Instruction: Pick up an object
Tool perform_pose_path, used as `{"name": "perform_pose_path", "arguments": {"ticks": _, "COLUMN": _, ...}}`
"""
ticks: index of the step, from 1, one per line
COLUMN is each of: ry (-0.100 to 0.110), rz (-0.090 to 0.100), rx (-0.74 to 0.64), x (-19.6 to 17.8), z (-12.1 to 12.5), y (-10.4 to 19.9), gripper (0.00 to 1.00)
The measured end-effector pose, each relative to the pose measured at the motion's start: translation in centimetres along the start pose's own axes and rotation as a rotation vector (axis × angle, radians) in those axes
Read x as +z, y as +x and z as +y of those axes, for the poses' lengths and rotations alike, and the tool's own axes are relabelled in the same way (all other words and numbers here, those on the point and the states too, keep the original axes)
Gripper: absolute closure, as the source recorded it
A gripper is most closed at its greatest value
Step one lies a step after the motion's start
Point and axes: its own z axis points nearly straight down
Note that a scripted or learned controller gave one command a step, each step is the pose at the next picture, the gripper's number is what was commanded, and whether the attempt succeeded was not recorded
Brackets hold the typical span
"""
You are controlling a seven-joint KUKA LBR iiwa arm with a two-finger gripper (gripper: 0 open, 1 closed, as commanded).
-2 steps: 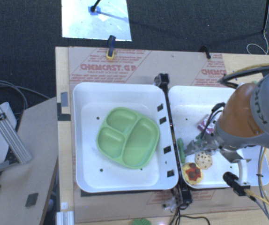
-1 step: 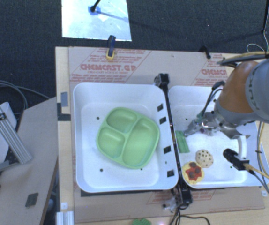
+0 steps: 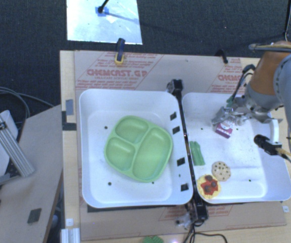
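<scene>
Tool low over a small purple-and-white object in the right bin, at the grasp stage.

The arm (image 3: 282, 80) reaches in from three o'clock, and its tool (image 3: 226, 116) sits at about twelve o'clock in the right bin (image 3: 277, 186), directly above and seemingly touching the small purple-and-white object (image 3: 223, 130). I cannot tell whether the tool is open or closed, nor whether the object is caught in it. Toward six o'clock lie a green strip (image 3: 196, 153), a cookie (image 3: 220, 171) and a small pizza (image 3: 209, 186); the left bin (image 3: 92, 186) holds a green divided plate (image 3: 138, 148). Judging by this, the next move calls for a firm closure around the object, then a straight lift clear of the bin floor.
</scene>
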Motion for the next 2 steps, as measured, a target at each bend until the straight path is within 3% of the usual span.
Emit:
{"name": "perform_pose_path", "arguments": {"ticks": 1, "ry": 0.008, "rz": 0.007, "rx": 0.002, "x": 0.0, "z": 3.0, "y": -4.4, "gripper": 0.0}}
{"name": "perform_pose_path", "arguments": {"ticks": 2, "ry": 0.008, "rz": 0.007, "rx": -0.006, "x": 0.1, "z": 2.7, "y": 1.8, "gripper": 0.0}}
